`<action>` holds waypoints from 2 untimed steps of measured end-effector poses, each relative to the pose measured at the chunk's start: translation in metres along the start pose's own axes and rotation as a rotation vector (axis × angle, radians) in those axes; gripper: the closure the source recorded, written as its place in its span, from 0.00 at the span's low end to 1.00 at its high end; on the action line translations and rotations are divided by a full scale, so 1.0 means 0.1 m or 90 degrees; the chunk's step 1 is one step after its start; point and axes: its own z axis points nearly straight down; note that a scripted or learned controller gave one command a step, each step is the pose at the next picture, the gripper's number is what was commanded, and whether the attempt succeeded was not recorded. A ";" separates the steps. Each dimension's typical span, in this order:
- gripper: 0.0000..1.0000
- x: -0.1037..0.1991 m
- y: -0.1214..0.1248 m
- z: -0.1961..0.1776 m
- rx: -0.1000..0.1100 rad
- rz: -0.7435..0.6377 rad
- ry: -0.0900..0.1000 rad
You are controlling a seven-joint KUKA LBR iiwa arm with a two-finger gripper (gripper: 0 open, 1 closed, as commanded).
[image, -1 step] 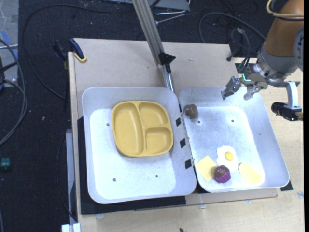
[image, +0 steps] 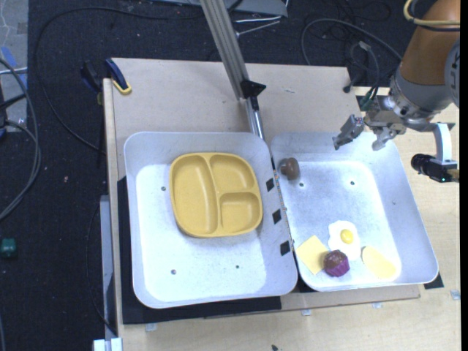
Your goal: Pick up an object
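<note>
Where right bin [image: 409, 218] narrows, small brown rounded object [image: 289, 168], purple one [image: 336, 263]

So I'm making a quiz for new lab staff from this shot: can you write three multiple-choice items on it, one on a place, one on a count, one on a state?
1. Where does the yellow plastic divided plate lie?
A. in the left white bin
B. in the right white bin
C. on the wooden bench

2. How many compartments does that plate have?
A. two
B. three
C. five

3. Where is the two-finger gripper?
A. pressed on the fried-egg toy
B. above the right bin's far edge, touching no object
C. inside the left bin

Answers: 1 A, the plate sits in the middle of the left bin. 2 B, its ridges mark off one long section and two smaller ones. 3 B, the gripper is at the bin's far rim, apart from the small brown round object and the toys at the near side.
</note>
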 end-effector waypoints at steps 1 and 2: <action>0.00 0.03 0.05 0.63 0.003 -0.001 0.000; 0.00 0.05 0.07 1.07 0.002 -0.001 0.000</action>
